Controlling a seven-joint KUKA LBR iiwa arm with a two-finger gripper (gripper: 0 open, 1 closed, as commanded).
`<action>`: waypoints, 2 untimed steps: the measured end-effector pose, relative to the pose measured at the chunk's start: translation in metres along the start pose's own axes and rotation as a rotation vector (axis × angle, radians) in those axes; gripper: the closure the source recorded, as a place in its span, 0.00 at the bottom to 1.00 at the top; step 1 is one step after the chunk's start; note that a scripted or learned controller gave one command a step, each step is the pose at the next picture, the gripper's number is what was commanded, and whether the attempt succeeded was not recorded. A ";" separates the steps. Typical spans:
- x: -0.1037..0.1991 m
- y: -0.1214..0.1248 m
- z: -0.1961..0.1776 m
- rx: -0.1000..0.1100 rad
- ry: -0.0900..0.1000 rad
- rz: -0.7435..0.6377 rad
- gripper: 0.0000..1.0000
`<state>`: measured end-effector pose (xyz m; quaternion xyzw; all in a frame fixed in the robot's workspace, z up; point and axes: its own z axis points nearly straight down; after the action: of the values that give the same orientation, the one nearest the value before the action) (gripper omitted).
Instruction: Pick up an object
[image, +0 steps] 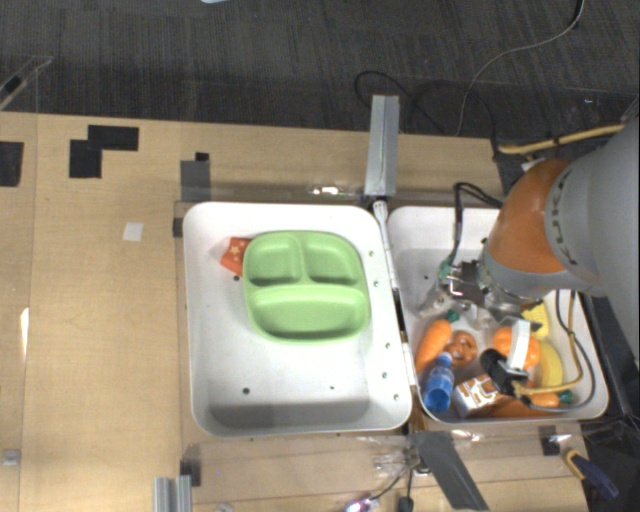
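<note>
My gripper hangs low in the right bin, under the arm's orange band. It sits just above a heap of small things. In that heap an orange carrot-like piece lies left of a round brown-orange item. A blue bottle lies at the front. A yellow banana rests at the right, beside a white and orange piece. The arm hides what lies directly under the gripper, and I see nothing held.
The left bin holds a green divided plate with a small red-orange object at its left edge. A grey post stands behind the gap between the bins. Cables trail along the right bin's right side.
</note>
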<state>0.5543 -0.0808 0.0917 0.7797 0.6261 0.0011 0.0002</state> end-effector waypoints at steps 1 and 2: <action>0.001 0.002 -0.008 0.000 0.003 -0.001 1.00; 0.033 -0.074 -0.092 -0.003 -0.001 -0.154 1.00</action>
<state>0.4894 -0.0327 0.1835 0.7291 0.6844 0.0017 0.0019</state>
